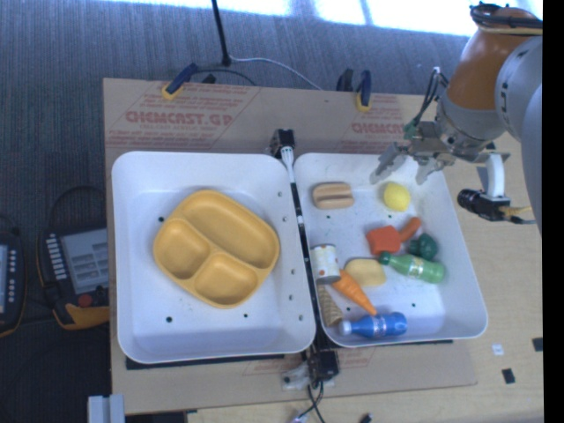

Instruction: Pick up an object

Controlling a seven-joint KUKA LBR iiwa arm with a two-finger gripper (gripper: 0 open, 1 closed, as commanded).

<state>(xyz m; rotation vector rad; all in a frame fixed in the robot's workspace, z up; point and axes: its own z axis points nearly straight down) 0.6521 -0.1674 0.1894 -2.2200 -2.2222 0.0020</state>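
We are seeing the end effector (407, 167) hanging over the far edge of the right bin (471, 276), fingers spread wide and gripping nothing. It is sitting just at 12 o'clock of the lemon (397, 196), which we are judging to be the likeliest target since it is lying apart from the clutter and giving both fingers room.

The arm (493, 69) is reaching in from 3 o'clock, so the far-right corner is the easiest spot for it.

The rest of the bin's load is crowding toward 6 o'clock: hot dog bun (332, 195) at 9 o'clock of the lemon, red pepper (383, 239), green bottle (414, 269), potato (367, 272), carrot (355, 293), can (324, 263) against the dividing wall, blue bottle (377, 326) along the near wall. These are touching or overlapping, so they are looking harder to grasp cleanly.

The left bin (132, 263) is holding a yellow divided plate (216, 247), sitting flat in the middle. Both bins are resting on the surface (176, 117).

Nothing is lifted yet.
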